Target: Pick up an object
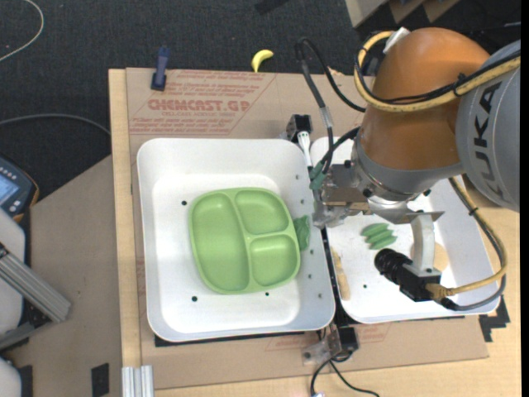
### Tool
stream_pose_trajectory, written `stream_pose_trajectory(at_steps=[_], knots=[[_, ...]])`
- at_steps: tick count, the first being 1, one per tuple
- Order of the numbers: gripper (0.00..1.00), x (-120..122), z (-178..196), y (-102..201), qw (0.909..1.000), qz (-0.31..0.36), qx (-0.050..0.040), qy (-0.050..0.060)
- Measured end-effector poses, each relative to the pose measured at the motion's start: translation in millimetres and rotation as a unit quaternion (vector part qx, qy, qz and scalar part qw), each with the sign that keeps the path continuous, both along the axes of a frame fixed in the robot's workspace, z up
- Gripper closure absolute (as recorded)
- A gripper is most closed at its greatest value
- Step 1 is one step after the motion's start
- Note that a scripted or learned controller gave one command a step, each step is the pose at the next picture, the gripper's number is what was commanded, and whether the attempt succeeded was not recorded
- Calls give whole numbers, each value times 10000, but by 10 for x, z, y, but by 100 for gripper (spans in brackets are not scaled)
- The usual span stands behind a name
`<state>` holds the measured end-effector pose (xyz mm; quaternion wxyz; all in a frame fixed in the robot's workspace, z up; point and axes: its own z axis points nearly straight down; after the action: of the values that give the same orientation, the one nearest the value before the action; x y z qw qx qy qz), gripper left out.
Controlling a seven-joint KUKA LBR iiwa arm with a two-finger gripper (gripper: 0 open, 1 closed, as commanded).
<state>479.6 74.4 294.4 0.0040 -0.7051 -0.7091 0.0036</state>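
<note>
Half-hidden green pea pod (379, 236) under arm (421, 106)

Glossy green plastic plate (245, 240), matt cardboard (198, 104)

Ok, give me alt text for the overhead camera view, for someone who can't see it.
A grey and orange robot arm reaches from the right over two white bins. The left bin holds a green divided plate; the right bin holds a small green object.

Left bin (165, 222): green divided plate (245, 240) occupies centre; bare white floor open all round it, widest toward the bin's far wall. Right of the plate, the arm (413, 114) overhangs the bins' shared rims.
</note>
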Motion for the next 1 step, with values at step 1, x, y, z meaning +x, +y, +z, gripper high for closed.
stream_pose_trajectory(at_steps=[1], knots=[[100,18,152,-32,10000,-26,-1,-59]])
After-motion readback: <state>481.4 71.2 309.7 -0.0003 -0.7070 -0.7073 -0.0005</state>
